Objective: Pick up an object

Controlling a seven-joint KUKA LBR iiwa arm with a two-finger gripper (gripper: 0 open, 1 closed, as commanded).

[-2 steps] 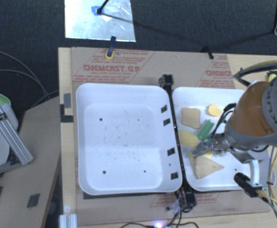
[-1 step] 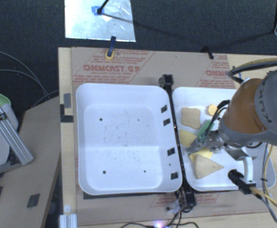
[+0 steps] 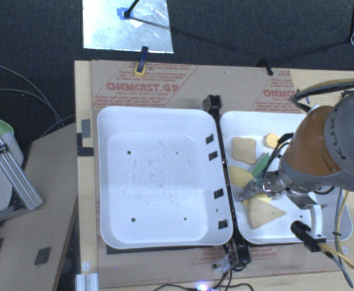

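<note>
Arm: reaches low into the right bin [image 3: 347, 226], gripper [image 3: 254, 190] among the pale pieces.
Grip: can't tell from here.
Targets: tan slab [image 3: 244, 150], yellow piece [image 3: 238, 175], wedge [image 3: 262, 212], green stick [image 3: 261, 163] crowded together.
Advice: settle squarely on one piece, lift straight.

One fixed camera looks down at a slant on both bins [image 3: 159, 180] — the arm [image 3: 322, 147] enters from the right; moderately near.

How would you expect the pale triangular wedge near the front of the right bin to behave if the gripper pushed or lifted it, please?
The wedge lies flat on a broad face, so a push would likely slide it across the smooth right bin, not roll it. Its crisp edges suggest it is stiff. Its tapered sides might slip from the gripper.
</note>
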